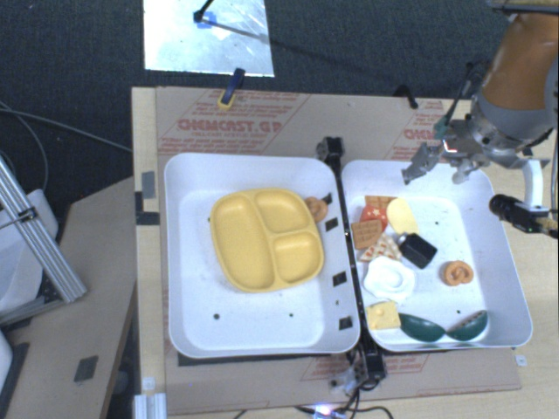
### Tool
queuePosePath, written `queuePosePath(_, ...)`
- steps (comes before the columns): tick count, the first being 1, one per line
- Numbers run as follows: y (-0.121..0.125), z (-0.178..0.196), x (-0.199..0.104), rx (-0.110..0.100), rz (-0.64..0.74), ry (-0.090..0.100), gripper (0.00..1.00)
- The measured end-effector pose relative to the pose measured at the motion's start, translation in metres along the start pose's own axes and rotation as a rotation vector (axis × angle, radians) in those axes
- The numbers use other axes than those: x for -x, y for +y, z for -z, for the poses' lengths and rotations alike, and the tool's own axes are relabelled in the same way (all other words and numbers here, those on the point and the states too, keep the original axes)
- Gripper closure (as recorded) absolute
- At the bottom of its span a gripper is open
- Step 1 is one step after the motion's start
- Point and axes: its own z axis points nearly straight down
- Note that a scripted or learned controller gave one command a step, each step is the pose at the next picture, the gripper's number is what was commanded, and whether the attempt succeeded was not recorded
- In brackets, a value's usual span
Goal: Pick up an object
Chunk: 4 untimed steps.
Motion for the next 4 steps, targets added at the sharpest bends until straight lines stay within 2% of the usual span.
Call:
queuePosePath(1,-0.005,0.13,0.011,0.015,0.002,-0.003,0.0)
queuePosePath(2,0.008,0.293,-0.004,0.021,0.005,-0.003,0.0)
queuePosePath(3,0.008,0.294,-0.003,0.007,0.007,-0.002,1.0)
queuePosePath(4,-0.036,0.225,0.056,-0.007,-0.008,0.0,1.0)
